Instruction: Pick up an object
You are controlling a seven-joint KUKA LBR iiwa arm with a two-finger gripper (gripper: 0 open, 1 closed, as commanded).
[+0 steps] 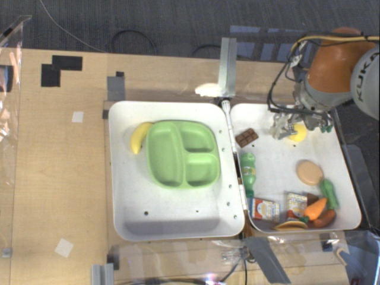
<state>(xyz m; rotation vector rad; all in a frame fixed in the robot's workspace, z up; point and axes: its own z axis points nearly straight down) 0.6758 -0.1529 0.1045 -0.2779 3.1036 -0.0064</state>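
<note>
My gripper (pixel 295 125) hangs low over the back of the right bin (pixel 279 177), on the grey arm with its orange band (pixel 332 67). A small yellow object (pixel 299 135) lies directly under it, partly covered by the gripper body. Also in this bin are a brown chocolate piece (pixel 246 137), a green bottle (pixel 247 170), a tan round bun (pixel 309 172), a green vegetable (pixel 328 193), a carrot (pixel 315 208) and a small printed box (pixel 265 208).
The left bin (pixel 172 215) holds a green divided tray (pixel 181 153) with a banana (pixel 139 137) beside its left edge. A metal divider (pixel 233 153) separates the bins. Black cables loop by the arm's wrist (pixel 279 91).
</note>
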